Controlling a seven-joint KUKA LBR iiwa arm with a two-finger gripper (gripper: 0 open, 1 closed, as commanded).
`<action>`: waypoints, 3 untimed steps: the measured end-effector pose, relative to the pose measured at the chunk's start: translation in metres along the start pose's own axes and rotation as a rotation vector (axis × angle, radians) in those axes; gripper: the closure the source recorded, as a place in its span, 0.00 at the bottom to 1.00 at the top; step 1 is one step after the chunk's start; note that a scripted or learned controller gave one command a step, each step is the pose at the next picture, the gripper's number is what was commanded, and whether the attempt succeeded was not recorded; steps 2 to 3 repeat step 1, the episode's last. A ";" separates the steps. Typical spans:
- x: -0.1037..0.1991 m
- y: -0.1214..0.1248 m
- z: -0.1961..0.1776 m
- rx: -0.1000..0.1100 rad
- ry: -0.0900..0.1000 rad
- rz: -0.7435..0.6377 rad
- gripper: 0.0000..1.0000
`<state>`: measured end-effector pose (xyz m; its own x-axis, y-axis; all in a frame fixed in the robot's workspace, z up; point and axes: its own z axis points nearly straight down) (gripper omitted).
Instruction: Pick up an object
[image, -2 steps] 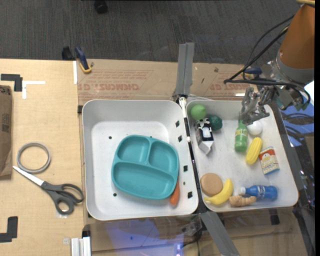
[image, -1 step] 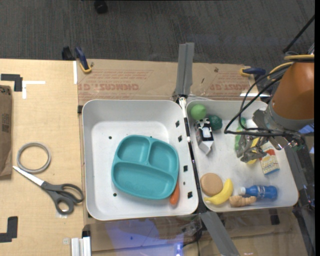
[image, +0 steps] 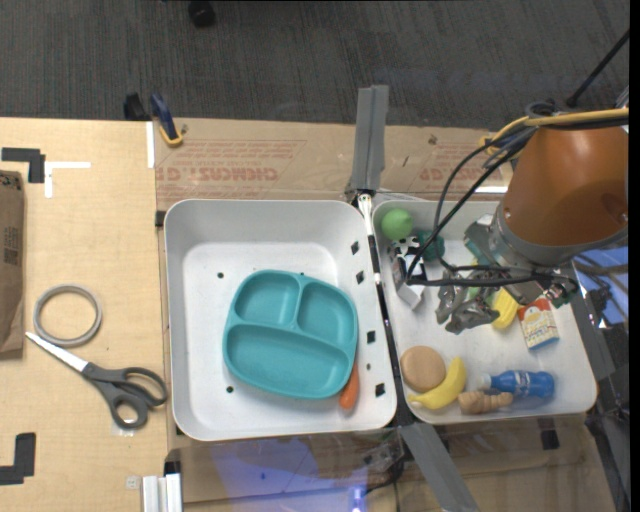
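objects in the right bin, gripper low among them

objects for picking lie in the right bin (image: 575, 395): one green ball (image: 397, 222), one round tan bun (image: 423, 368), one banana (image: 444, 388), one blue bottle (image: 520, 384), one knobbly tan piece (image: 479, 402), one small red and white carton (image: 539, 325) and one yellow item (image: 506, 309), partly covered. the gripper (image: 466, 308) hangs low near the bin's middle, beside the yellow item; its grey metal parts blur together, so whether it is parted or closed cannot be told, nor whether it touches anything. the arm's orange band (image: 570, 185) hides the bin's far right corner. the left bin (image: 190, 300) holds one teal divided plate (image: 290, 335) and one orange carrot (image: 349, 390), half hidden under the plate's edge. one pair of scissors (image: 105, 380) and one tape roll (image: 67, 313) lie on the bench.
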<state>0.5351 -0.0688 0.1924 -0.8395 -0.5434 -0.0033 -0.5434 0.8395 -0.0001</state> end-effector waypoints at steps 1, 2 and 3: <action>0.020 -0.046 -0.056 0.001 -0.001 -0.120 1.00; 0.020 -0.046 -0.056 0.001 -0.001 -0.120 1.00; 0.020 -0.046 -0.056 0.001 -0.001 -0.120 1.00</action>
